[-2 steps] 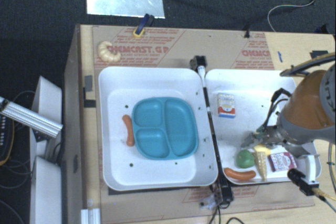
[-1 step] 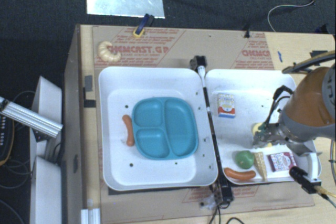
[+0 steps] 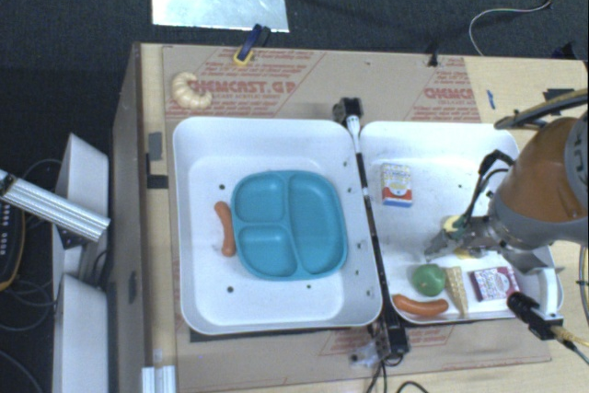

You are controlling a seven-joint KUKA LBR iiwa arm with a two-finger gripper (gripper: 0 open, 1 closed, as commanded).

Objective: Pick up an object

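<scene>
Smooth white bins — moulded blue tray | pincer — spread unclear | round green ball

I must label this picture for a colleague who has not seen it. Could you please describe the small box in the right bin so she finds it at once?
Start at the right bin. The small box lies in its upper left part, near the divider between the bins. It is white with red and blue print, alone, apart from the items crowded along the bin's lower edge.

A small white carton with a red and blue label is lying at 11 o'clock in the right bin. A round green ball is sitting at 6 o'clock, touching a long orange sausage just below it.
</scene>
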